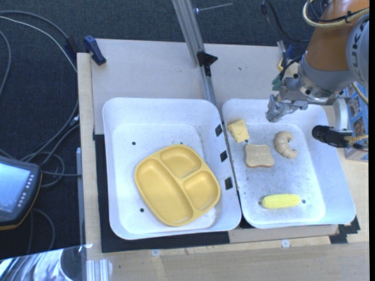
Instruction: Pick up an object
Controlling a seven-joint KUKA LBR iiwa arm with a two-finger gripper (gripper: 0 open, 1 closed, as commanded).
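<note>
Pincer [276, 113] above right bin [334, 174]; curved tan croissant [285, 144] near, apart.

Not much to read here, honestly. The only lettering I can spot is on the arm [351, 34], up at the right edge: part of a dark letter or two on its grey casing, cropped off, so I can't make out a word.
</note>
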